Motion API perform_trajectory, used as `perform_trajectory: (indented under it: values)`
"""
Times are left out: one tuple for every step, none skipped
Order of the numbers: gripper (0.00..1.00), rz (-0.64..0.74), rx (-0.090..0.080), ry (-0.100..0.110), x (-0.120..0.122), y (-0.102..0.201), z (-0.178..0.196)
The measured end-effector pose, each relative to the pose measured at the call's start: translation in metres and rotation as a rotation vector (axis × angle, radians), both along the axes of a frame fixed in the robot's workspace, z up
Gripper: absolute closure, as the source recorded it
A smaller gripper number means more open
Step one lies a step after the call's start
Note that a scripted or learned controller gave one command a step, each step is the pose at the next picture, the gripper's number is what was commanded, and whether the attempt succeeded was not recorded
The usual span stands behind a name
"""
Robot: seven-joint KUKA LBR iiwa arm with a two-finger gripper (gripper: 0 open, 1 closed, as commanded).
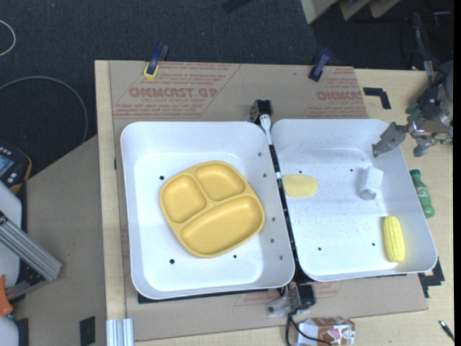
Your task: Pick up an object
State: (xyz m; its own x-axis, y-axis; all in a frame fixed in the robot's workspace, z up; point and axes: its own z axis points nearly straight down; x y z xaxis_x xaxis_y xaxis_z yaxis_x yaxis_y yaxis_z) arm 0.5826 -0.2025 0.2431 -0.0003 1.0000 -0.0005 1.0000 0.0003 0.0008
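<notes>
The right bin (338, 265) holds a pale yellow rounded piece (300, 186) by its left wall, a small grey-white block (369, 183) right of centre, and a yellow corn cob (393, 238) near the front right corner. My gripper (402, 145) hangs over the bin's back right corner, above and to the right of the grey-white block. Its fingers (387, 140) are spread open with nothing between them. A green bottle (423, 192) lies along the bin's right rim.
The left bin (144, 258) carries a yellow divided plate (211, 207) in its middle. Clamps (153, 62) pin the cardboard sheet at the back. A black bracket (262, 111) sits between the bins at the back.
</notes>
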Motion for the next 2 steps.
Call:
perform_trajectory:
  values:
    - [0.0, 0.005, -0.003, -0.017, -0.0235, 0.0417, 0.1434]
    - [1.0, 0.003, -0.003, -0.005, -0.0235, 0.0397, 0.1446]
